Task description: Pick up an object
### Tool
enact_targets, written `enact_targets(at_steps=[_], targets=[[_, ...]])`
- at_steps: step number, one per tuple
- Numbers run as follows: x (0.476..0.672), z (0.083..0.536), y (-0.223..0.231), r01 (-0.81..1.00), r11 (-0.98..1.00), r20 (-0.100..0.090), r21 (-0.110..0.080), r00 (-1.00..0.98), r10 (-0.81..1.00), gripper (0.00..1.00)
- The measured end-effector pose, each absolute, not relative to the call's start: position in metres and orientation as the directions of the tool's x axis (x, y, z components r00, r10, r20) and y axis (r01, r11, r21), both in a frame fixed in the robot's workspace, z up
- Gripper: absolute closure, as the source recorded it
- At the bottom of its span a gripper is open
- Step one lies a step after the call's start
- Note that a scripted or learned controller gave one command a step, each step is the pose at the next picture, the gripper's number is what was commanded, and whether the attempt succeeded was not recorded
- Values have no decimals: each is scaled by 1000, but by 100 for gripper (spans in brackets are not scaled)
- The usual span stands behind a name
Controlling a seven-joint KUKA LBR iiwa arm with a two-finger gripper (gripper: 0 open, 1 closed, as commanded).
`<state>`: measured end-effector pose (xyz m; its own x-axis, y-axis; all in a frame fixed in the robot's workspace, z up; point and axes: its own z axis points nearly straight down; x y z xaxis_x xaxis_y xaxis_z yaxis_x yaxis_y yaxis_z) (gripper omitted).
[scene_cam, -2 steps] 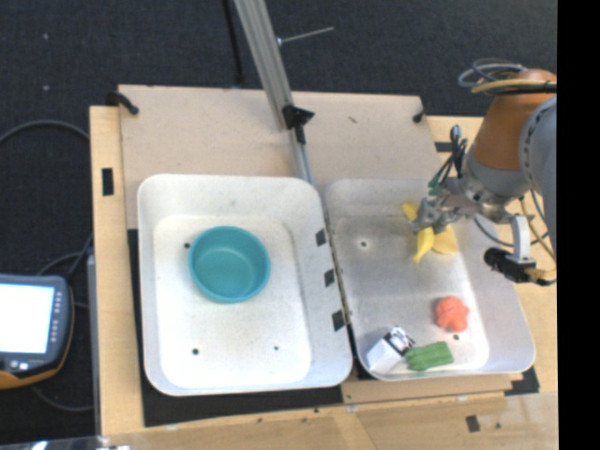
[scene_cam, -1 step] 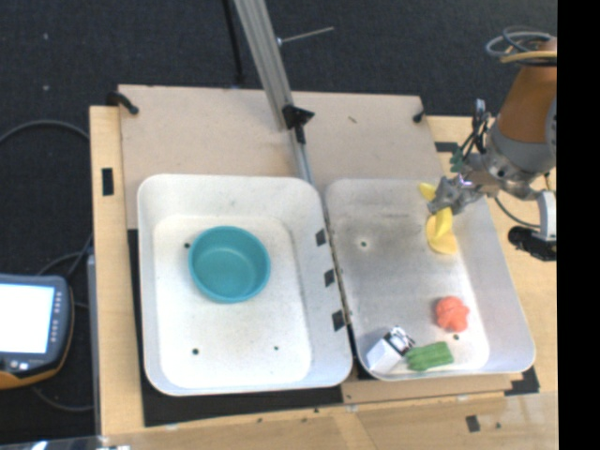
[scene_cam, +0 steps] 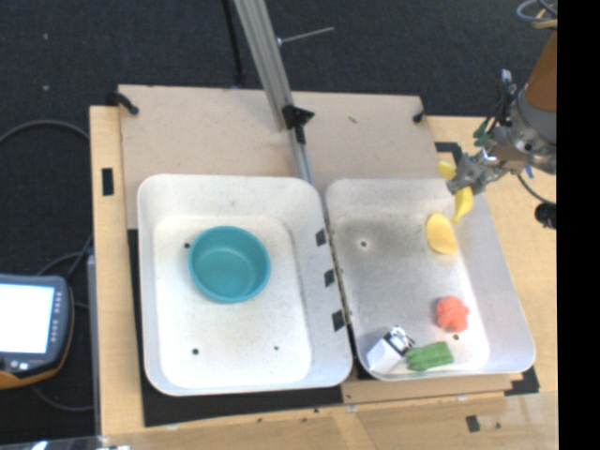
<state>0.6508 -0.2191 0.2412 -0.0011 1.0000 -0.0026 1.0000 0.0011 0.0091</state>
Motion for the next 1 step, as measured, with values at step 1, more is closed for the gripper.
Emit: enact_targets(at_steps=[1], targets=[[652,270,-220,1000,3,-1,5,-3,1000,100]])
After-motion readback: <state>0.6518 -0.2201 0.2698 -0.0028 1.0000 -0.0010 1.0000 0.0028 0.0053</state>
